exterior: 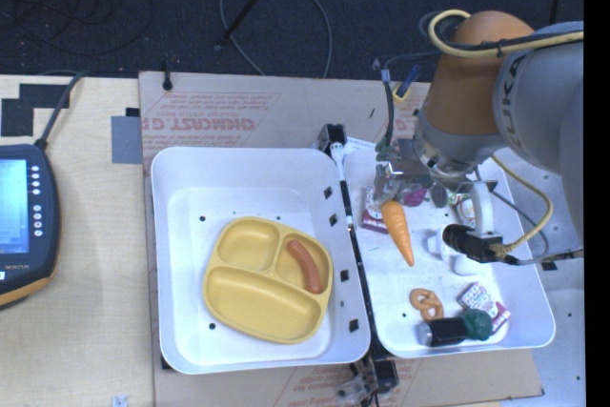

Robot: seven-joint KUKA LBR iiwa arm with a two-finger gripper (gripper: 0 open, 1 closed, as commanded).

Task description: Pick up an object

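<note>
My gripper [389, 186] hangs over the far left part of the right bin [534, 324]. Its tip is just above the thick end of an orange carrot [399, 229]. The carrot lies at a slant, with its point toward the bin's middle and its thick end on a small white card [371, 220]. A purple item [414, 196] peeks out beside the gripper. Nothing shows between the fingers.
Near the right bin's front lie a pretzel [426, 302], a black cylinder [444, 332], a green lump [478, 325] and a pink-and-white packet [481, 300]. The left bin [181, 195] holds a yellow divided plate [248, 300] with a sausage [305, 265]. A handheld screen [19, 214] lies at the far left.
</note>
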